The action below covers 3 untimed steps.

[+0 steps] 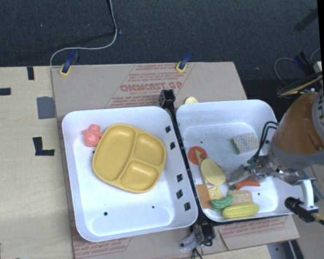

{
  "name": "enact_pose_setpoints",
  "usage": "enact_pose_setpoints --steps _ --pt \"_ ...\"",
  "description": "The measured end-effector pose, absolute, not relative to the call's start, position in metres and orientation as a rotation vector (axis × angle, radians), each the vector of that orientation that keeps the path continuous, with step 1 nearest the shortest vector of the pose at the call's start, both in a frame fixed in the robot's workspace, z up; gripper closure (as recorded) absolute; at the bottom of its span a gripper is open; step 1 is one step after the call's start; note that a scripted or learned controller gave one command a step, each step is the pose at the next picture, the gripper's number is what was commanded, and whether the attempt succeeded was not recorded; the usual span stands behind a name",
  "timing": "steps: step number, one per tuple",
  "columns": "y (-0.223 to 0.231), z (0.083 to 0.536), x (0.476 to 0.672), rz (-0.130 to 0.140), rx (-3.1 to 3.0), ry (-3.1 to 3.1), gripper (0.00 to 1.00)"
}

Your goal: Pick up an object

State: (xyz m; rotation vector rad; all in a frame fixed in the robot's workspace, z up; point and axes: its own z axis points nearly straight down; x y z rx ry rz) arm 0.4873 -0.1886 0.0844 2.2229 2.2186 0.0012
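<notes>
Two white bins are seen side by side on a brown cardboard sheet. In the left bin [85,216] a yellow plate [129,157] with three parts is laid, and a small pink toy [91,135] is tucked just beside its upper left edge. In the right bin [261,113] a heap of toy food is gathered near the front left corner. A pale yellow oval piece [213,171] is seen there, with its long side running from upper left to lower right. A red round piece [197,154] is touched by its upper end. An orange and cream block [207,194] is found just below the oval piece. A green pod [222,202] is curled under that, and a yellow corn cob [240,210] is laid flat along the front wall, with its long side running left to right. It looks bumpy and bright. A speckled pale square [244,142] is set apart, nearer the back of the bin. The gripper [239,177] is reached in from the right, low over the heap, and it is pointed to the left. A thin red stick [245,185] is seen right under it. How far the jaws are open cannot be told, and whether anything is held cannot be told either.
</notes>
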Motion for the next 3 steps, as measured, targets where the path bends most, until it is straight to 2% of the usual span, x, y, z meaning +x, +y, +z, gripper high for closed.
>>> enact_pose_setpoints --steps 1,2,3 --pt "-0.188 0.097 0.49 0.003 2.218 2.22 1.0" --pt "-0.115 0.097 0.518 0.002 2.215 2.231 1.0" --pt "-0.12 0.097 0.516 -0.002 2.222 2.224 0.0"
